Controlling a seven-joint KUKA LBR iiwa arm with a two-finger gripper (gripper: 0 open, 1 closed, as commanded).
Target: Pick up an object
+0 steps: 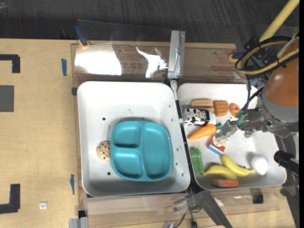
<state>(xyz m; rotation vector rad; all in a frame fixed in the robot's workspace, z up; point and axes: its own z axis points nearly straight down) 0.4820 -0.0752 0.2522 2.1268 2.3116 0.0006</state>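
The right bin (269,148) holds several toy foods. An orange carrot (201,131) lies beside a black-and-white carton (196,116), with a tan bread roll (202,103) and an orange waffle piece (220,108) behind them. Towards the front are two yellow bananas (234,166), a white egg (259,165) and a green vegetable (196,160). My gripper (223,133) hangs low in the middle of this bin, just right of the carrot's thick end and above a small white, red and blue card (216,147). I see nothing clearly held in it.
The left bin (95,108) carries a teal divided plate (141,149) with a speckled cookie (103,150) at its left. A red stick (226,183) lies at the right bin's front wall. The arm's orange band (285,87) and cables loom over the right bin's far right.
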